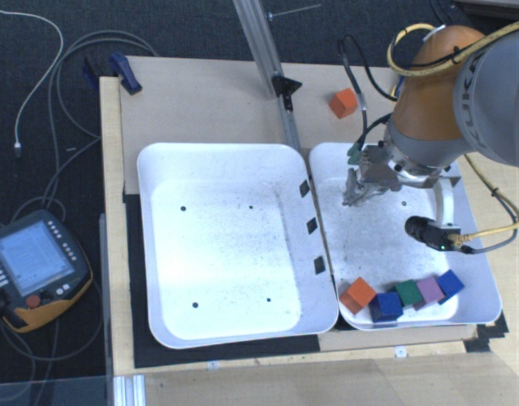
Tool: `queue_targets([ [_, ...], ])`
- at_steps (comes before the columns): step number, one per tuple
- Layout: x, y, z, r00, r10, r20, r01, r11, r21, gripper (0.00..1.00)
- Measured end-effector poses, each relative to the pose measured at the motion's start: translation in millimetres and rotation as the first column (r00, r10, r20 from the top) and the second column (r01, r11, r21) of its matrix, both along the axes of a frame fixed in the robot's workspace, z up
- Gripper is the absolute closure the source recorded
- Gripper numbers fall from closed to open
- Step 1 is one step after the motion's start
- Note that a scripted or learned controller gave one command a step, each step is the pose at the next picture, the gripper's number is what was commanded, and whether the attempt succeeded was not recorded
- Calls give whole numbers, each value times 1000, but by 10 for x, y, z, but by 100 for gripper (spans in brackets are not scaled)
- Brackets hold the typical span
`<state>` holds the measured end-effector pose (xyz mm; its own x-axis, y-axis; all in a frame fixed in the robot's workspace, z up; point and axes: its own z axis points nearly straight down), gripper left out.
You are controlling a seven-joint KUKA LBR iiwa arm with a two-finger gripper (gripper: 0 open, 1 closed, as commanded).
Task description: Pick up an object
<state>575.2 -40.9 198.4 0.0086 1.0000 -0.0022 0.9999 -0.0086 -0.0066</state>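
Observation:
Several small blocks lie along the near edge of the right bin (477, 252): an orange block (357, 294), a blue block (385, 307), a green block (408, 294), a purple block (429, 290) and another blue block (450, 283). My gripper (356, 194) hangs over the upper left part of the right bin, well away from the blocks. Nothing shows between its fingers. The grey and orange arm reaches in from the right above it.
The left bin (158, 172) lies beside the right one. A stray orange cube (344, 103) rests on the bench behind the bins. A metal pole (258, 36) rises at the back. A teach pendant (33, 265) lies on the floor at left.

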Motion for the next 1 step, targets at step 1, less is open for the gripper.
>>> queue_targets([
  [1, 18, -666, 465, 1000, 2, 13, -2, 1000, -2, 100],
])
